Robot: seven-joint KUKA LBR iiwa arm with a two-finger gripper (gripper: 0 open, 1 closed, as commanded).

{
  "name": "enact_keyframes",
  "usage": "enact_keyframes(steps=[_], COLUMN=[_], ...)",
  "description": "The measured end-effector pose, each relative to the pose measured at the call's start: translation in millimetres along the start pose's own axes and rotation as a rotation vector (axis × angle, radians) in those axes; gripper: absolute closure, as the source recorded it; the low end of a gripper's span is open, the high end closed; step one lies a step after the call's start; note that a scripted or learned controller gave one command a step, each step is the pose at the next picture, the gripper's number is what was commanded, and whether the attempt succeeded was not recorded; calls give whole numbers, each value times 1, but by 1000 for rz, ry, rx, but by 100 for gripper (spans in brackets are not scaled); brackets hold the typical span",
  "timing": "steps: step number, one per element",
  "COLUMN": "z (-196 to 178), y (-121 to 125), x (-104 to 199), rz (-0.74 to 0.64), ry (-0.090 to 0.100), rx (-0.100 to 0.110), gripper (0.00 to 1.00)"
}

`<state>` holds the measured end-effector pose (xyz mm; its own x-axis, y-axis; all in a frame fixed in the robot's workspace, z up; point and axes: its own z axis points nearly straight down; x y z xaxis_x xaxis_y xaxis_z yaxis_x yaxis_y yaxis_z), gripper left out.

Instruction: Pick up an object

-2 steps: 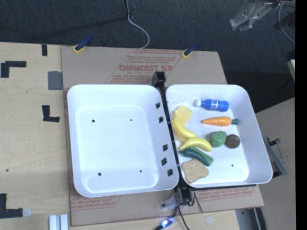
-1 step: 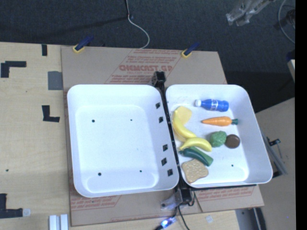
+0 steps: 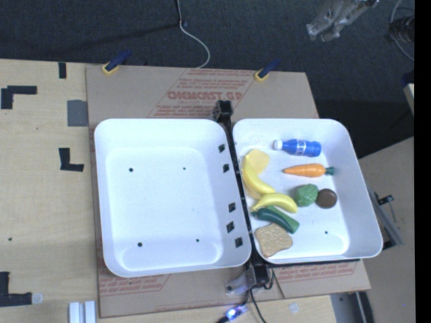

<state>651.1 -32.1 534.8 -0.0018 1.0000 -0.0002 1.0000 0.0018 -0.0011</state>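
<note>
The right bin [image 3: 359,200] holds several toy items: a blue bottle [image 3: 297,147], an orange carrot [image 3: 306,170], a pale yellow banana [image 3: 254,172], a brighter yellow banana [image 3: 275,201], a green broccoli-like piece [image 3: 305,194], a brown ball [image 3: 326,198], a dark green cucumber [image 3: 277,219] and a slice of bread [image 3: 273,239]. My gripper [image 3: 322,30] hangs high at the top right, well beyond the bin's far edge and off the bench. It looks open, with nothing between its fingers.
The left bin [image 3: 161,194] sits beside the right one, joined by a black-clipped divider [image 3: 232,180]. Both rest on a cardboard sheet [image 3: 202,93]. A white cable [image 3: 192,36] runs across the dark floor behind the bench.
</note>
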Motion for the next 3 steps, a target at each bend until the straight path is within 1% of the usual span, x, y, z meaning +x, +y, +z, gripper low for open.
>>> enact_keyframes(steps=[2,3], z=[0,162], y=[-11,-97], x=[37,72], rz=[0,-2], ry=[0,0], rx=[0,21], gripper=[100,100])
